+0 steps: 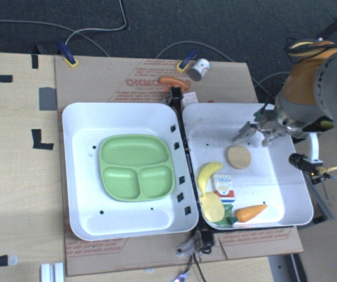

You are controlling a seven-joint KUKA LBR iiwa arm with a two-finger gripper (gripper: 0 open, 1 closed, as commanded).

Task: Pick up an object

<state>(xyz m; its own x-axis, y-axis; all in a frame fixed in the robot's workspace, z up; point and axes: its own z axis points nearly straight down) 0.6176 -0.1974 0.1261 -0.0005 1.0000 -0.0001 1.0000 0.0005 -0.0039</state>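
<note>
carrot (252, 212): i see it lying at the near edge of the right bin (286, 181), orange, its tip pointing toward the arm's side.
yellow piece (212, 207): a pale yellow item sits in the near-left corner of that bin, touching something green (227, 220) just beside the carrot.
small carton (223, 187): white with red and blue print, standing between the yellow piece and the banana.
banana (207, 174): curved, against the bin's left wall, just beside the carton.
round tan object (238, 157): a beige disc lying flat mid-bin, apart from the other items; i take it as the nearest pick to the claw.
left bin (86, 128): it holds a green divided plate (137, 167), flat and roughly centred.
claw (255, 130): it hangs over the far half of the right bin, just above and beyond the tan disc; its two fingers look spread, with nothing between them.
arm (309, 93): grey with an orange band, reaching in from the right over the bin's rim.
counter (16, 157): light wood with black tape marks, a cardboard sheet (139, 81) under both bins.
far edge: an orange sausage-shaped item (174, 82) and a small grey cylinder (199, 69) lie on the cardboard beyond the bins, with blue-and-yellow clamps (67, 54) at its far edge.
</note>
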